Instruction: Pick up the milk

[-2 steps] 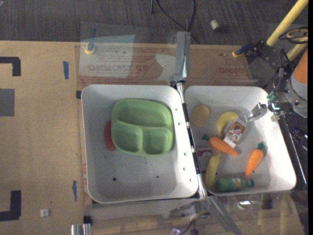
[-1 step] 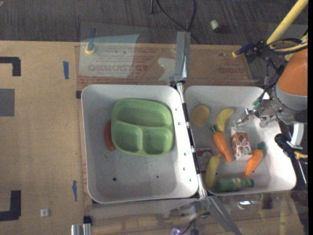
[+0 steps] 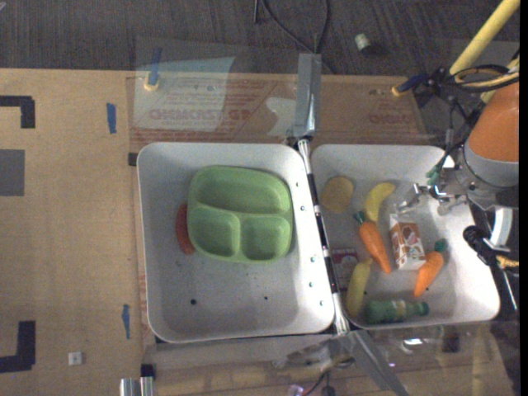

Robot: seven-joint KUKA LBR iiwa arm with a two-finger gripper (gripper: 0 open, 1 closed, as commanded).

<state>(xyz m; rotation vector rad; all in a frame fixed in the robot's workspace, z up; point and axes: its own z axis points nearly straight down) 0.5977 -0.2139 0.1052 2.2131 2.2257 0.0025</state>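
Milk (image 3: 406, 244) boxed between 2 carrots (image 3: 374, 247), right bin (image 3: 487, 299); gripper (image 3: 421, 195) just above, finger spread impossible to tell.

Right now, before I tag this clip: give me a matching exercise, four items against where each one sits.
Items:
1. milk carton
2. green divided plate
3. green bottle
4. gripper

Places:
A. left bin
B. near front wall of right bin
C. just above the milk carton
D. right bin, between two carrots

Pairs: 1-D, 2-A, 3-B, 4-C
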